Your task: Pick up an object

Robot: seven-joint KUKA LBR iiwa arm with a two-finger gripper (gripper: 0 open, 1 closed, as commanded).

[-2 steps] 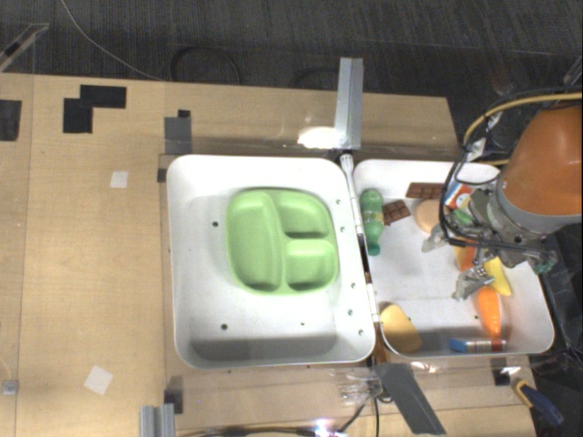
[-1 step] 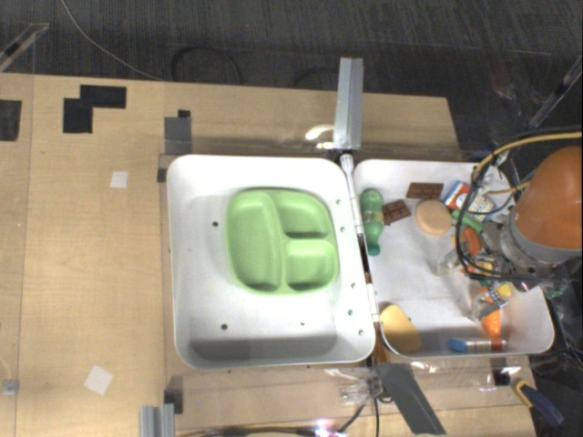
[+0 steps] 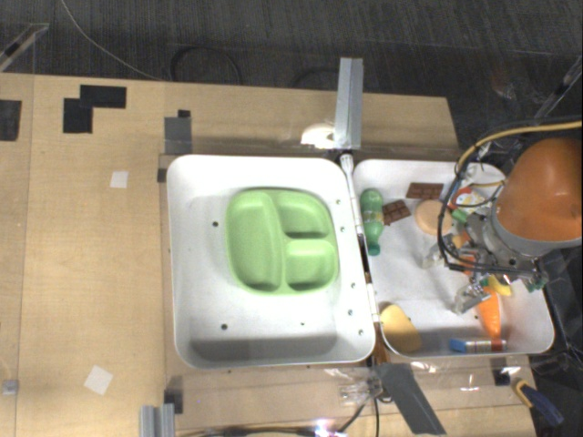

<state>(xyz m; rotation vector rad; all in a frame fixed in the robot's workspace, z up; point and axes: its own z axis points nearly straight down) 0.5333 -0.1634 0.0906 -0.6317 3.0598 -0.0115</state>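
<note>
My gripper (image 3: 472, 291) hangs low in the right bin (image 3: 412, 276), under the orange-banded wrist and a tangle of cables. An orange carrot-like piece (image 3: 490, 316) lies right beside it, partly hidden by it. A marker with a red end (image 3: 475, 344) lies along the bin's front wall. A green bottle (image 3: 372, 217) rests against the left wall. Two brown blocks (image 3: 395, 212) (image 3: 423, 190) and a tan disc (image 3: 430, 217) sit toward the back. A gold rounded object (image 3: 398, 324) lies in the front-left corner.
The left bin (image 3: 196, 335) holds a green divided plate (image 3: 280, 240). A metal post (image 3: 350, 103) stands behind the seam between the bins. The wooden bench top (image 3: 82, 271) stretches to the left.
</note>
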